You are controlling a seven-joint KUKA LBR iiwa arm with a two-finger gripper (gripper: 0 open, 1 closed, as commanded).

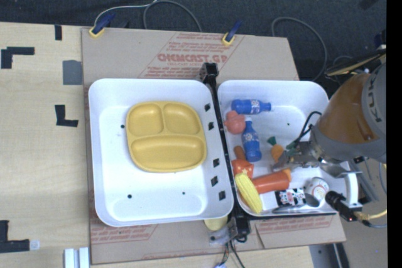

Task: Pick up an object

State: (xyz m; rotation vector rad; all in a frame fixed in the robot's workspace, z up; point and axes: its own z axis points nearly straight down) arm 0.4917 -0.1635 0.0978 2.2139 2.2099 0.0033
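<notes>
The right bin [301, 95] holds several small objects. A blue bottle [250, 107] lies near its back and a second blue bottle [251, 142] lies below it. A pink piece [235, 124] sits by the divider. A yellow corn cob [249, 192] and an orange-red cylinder [270, 182] lie at the front, beside a black-and-white item [289, 198] and a small white round thing [317, 187]. My gripper [286, 157] reaches in from the right, low over a small orange and green piece [276, 150], just above the orange-red cylinder.
The left bin [103, 135] holds a yellow divided plate [166, 136]. The arm's orange band [345, 116] hangs over the right bin's right wall. Both bins rest on a cardboard sheet [188, 53]. Cables run across the dark floor behind.
</notes>
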